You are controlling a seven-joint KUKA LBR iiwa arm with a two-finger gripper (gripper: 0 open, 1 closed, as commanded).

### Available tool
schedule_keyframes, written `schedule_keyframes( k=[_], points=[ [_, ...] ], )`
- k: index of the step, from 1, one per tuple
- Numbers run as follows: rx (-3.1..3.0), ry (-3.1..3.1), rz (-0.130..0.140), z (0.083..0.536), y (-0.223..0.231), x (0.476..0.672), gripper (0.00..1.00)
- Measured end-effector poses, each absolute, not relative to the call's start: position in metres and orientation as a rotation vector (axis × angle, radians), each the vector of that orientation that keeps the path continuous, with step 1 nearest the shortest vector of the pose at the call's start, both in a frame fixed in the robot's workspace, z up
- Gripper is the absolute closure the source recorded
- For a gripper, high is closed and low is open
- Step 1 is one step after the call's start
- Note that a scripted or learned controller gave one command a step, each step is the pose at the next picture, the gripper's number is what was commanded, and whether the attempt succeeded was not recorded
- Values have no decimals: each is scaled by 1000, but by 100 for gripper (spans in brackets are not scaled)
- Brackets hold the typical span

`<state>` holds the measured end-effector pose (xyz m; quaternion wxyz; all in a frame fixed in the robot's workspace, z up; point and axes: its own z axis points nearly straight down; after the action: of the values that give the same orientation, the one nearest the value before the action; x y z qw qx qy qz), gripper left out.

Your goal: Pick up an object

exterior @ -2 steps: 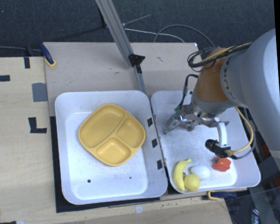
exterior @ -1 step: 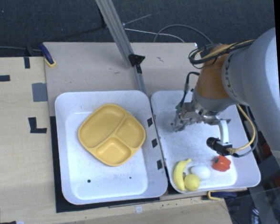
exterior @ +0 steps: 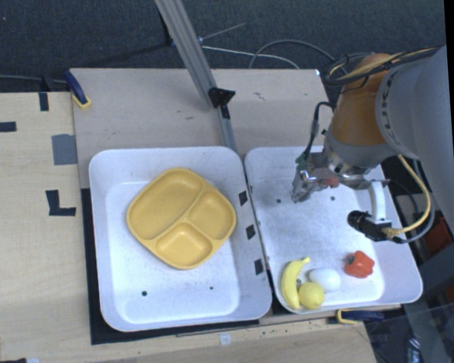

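Note:
In the right bin a yellow banana, a yellow lemon, a white egg-like object and a red pepper-like object lie along the near edge. My gripper hangs over the far part of the right bin, well above and behind these objects, with nothing seen between its fingers. A yellow divided plate lies in the left bin.
A metal pole slants over the bench from the top toward the gap between the bins. Black and yellow cables trail from the arm over the right bin's right side. A blue-and-yellow clamp sits at the bench's far left corner.

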<state>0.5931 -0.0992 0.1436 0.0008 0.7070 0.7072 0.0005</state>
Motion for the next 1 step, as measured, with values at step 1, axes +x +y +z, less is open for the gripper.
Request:
schedule_keyframes(
  k=[1],
  points=[
    [2217,2221,4,189,-98,602,100]
  ],
)
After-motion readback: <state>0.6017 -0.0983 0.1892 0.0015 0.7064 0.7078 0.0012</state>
